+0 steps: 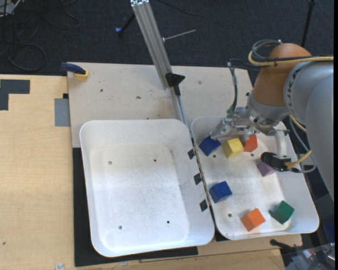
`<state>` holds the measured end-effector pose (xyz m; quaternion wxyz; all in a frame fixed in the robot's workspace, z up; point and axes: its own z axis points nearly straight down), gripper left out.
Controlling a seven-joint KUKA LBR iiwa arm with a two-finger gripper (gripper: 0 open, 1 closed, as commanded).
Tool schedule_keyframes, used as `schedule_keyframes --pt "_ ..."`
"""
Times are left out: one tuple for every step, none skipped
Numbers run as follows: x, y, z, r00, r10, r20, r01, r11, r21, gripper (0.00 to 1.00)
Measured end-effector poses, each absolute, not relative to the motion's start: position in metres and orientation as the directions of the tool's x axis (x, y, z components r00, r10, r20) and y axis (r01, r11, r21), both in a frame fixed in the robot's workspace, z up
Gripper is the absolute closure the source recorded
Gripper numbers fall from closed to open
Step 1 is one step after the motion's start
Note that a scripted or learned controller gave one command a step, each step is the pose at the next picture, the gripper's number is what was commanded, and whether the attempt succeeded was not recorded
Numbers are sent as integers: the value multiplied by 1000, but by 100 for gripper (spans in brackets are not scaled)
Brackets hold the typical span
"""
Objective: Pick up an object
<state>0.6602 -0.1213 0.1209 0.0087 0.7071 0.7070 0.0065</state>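
Note:
The right bin (304, 218) holds several small blocks. Along its far side lie a blue block (209, 146), a yellow block (233, 147) and a red-orange block (250, 143) close together. A purple block (265, 167) sits near the right wall. A second blue block (220, 191) lies by the left wall, and an orange block (252, 219) and a green block (282, 212) lie at the near side. My gripper (236, 129) hangs low over the far cluster, just above the yellow block. The grey arm hides what lies behind it.
The left bin (96, 151) stands beside the right one, with black clips (197, 179) along the shared edge. A slanted aluminium bar (155, 41) rises behind the bins. Dark cables (279, 165) loop from the wrist over the right bin's right side.

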Motion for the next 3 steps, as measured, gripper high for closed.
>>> schedule_keyframes --pt "660 -121 129 3 1000 -1 1000 -3 22 100" --pt "658 -122 172 1 1000 0 1000 -1 2 100" --pt "667 -117 228 -1 1000 -1 1000 1 5 100"
